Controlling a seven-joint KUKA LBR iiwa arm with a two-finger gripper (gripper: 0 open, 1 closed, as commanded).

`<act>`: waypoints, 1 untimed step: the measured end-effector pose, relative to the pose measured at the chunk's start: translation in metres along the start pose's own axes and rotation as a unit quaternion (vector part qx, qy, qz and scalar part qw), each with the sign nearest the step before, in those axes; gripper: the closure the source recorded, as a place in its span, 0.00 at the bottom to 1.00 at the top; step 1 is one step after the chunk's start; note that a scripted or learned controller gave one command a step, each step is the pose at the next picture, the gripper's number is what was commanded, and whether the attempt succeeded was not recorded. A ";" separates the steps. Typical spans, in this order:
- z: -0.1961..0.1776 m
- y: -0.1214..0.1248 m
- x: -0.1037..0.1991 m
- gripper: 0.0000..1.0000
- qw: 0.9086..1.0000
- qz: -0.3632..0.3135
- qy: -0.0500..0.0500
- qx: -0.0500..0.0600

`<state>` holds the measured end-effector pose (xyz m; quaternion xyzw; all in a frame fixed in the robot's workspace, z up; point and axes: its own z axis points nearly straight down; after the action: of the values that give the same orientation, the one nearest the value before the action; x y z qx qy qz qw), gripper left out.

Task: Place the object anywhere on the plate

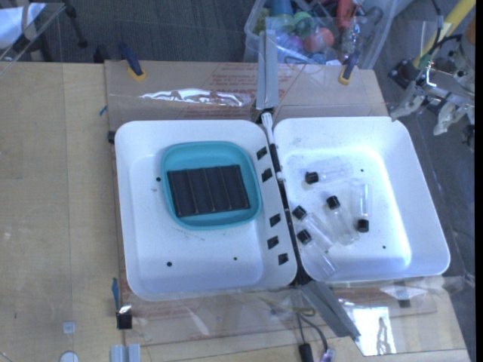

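Left, teal plate (209, 185); right, vials (332, 202).

Two white bins side by side on a tabletop (45, 202). Left bin (143, 262): a teal plate (172, 164) carrying a dark ribbed slab (207, 190). Right bin (423, 232): several clear vials with black caps, one (363, 206) near the centre, another (324, 175) towards the far wall, lying scattered. A clear tub of coloured items (324, 13) stands behind the bins.
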<state>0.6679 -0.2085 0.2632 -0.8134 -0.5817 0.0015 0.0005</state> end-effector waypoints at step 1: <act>-0.147 0.000 -0.006 0.00 1.000 0.013 0.000 -0.003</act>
<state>0.6670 -0.2138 0.4102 -0.8208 -0.5713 -0.0005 -0.0015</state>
